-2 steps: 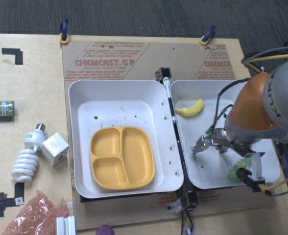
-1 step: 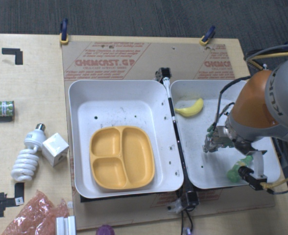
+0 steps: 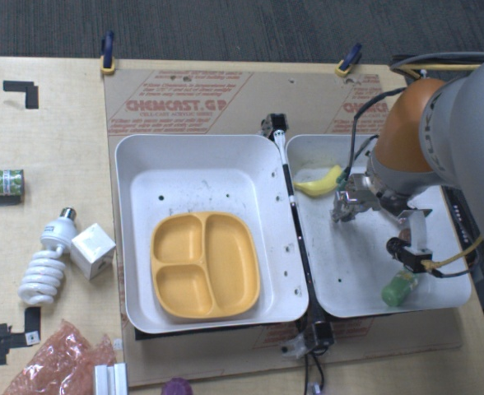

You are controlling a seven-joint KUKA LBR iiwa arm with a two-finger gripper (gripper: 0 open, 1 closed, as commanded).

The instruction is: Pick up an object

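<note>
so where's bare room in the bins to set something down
Left bin: a bare strip along the far wall, above the yellow divided plastic plate, which fills the rest. Right bin: bare floor at the near left, between the divider and the green object. It is crowded around the yellow banana and the gripper.

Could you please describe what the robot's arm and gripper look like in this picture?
The arm is bulky, rounded and grey, with an orange band above the wrist. Black cables loop around the wrist. The gripper is small, metallic and grey.
</note>
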